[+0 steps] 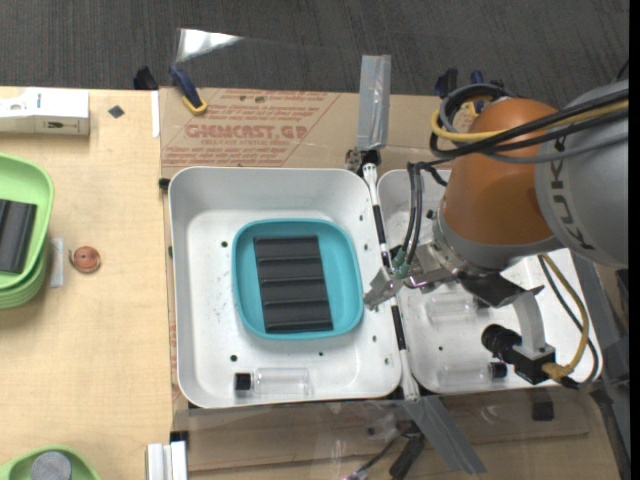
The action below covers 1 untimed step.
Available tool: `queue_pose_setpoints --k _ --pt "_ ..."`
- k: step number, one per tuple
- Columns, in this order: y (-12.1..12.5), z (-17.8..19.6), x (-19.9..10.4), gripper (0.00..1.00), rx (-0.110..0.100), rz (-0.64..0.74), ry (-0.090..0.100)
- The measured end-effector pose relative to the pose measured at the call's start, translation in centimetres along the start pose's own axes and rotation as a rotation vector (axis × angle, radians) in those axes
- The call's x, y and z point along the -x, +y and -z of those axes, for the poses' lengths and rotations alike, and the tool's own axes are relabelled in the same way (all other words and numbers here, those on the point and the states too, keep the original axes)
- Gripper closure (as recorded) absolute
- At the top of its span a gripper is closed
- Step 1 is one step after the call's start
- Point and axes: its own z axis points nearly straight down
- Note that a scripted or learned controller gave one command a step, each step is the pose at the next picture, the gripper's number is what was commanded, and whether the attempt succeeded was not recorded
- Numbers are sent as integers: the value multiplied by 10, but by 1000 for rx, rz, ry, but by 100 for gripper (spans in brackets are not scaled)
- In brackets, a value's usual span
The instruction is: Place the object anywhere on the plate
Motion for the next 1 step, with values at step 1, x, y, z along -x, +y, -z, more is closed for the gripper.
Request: queue_pose_setpoints --k 1 --pt "9 32 -39 0 -1 -39 -1"
